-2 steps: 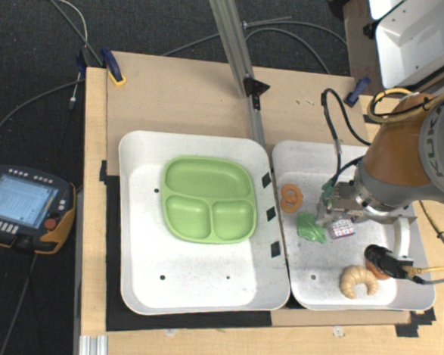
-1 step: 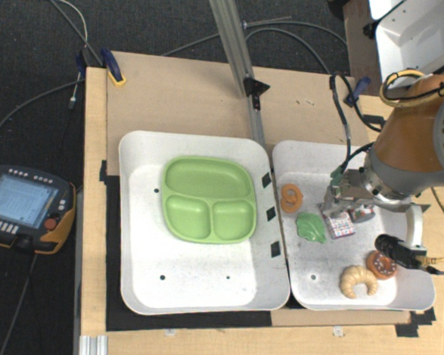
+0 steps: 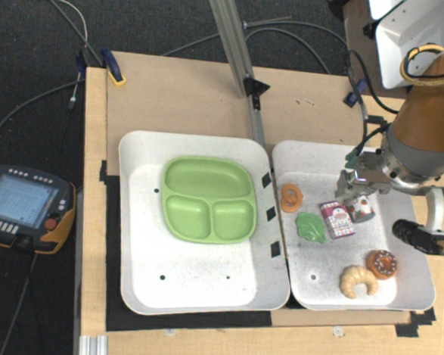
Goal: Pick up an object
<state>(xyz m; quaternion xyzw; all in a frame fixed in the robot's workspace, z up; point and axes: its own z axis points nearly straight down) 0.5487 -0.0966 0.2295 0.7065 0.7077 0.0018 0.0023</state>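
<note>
Croissant (image 3: 359,281) and donut (image 3: 383,264) are best avoided while the gripper (image 3: 355,191), spread undeterminable, is centred over the box (image 3: 337,219) at seven o'clock.

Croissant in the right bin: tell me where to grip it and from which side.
Grip the croissant across its thick middle, coming straight down from above. It lies flat and curved, with bare bin floor to its left. The donut sits close at its upper right, so keep the fingers off that side.

- A single fixed camera looks down at a slant on the pale wooden bench (image 3: 190,95).
- It stands far enough back to take in both shallow white plastic bins (image 3: 199,293) whole.
- Dark floor shows left of the bench.
</note>
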